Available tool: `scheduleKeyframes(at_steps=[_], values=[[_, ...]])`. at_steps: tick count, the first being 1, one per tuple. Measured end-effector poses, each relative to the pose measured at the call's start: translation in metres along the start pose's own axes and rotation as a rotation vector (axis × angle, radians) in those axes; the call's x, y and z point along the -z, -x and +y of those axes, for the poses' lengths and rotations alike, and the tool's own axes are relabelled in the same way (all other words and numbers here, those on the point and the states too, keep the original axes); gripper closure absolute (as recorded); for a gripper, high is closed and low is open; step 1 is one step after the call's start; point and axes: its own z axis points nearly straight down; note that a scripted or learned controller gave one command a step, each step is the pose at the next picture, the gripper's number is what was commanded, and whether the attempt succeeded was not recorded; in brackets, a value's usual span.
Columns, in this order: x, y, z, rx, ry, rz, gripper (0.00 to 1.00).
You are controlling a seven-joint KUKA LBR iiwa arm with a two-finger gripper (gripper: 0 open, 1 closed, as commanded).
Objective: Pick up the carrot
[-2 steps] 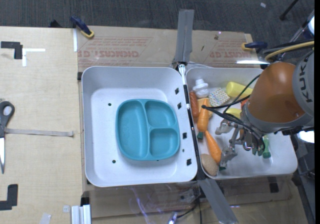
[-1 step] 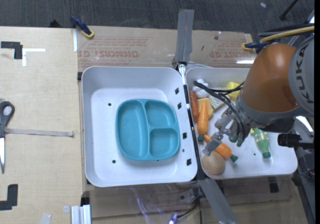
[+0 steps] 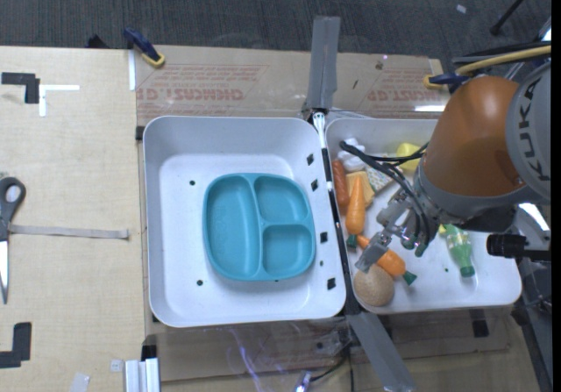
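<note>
In the right bin (image 3: pixel 491 294) a small orange carrot (image 3: pixel 394 264) with a green tip lies near the front left, beside a round tan lump (image 3: pixel 374 288). My gripper (image 3: pixel 387 241) hangs low right over the carrot's left end, and part of the carrot is hidden under it. A longer orange carrot-like piece (image 3: pixel 354 203) lies along the bin's left wall, just behind the gripper, with a thin red-orange stick (image 3: pixel 338 180) next to it.
The left bin (image 3: pixel 166 232) holds a teal divided plate (image 3: pixel 260 226). In the right bin there are also a green bottle (image 3: pixel 458 251), a yellow item (image 3: pixel 408 152) and a pale item (image 3: pixel 377 178). The arm's orange band (image 3: pixel 478 140) overhangs the right bin's rear.
</note>
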Motion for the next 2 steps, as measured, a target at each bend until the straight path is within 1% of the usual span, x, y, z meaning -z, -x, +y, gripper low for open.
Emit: scheduleKeyframes(at_steps=[1,2], values=[[0.000,0.000,0.000,0.000,0.000,0.000,0.00],[-0.094,0.060,-0.052,0.051,0.004,-0.011,0.00]])
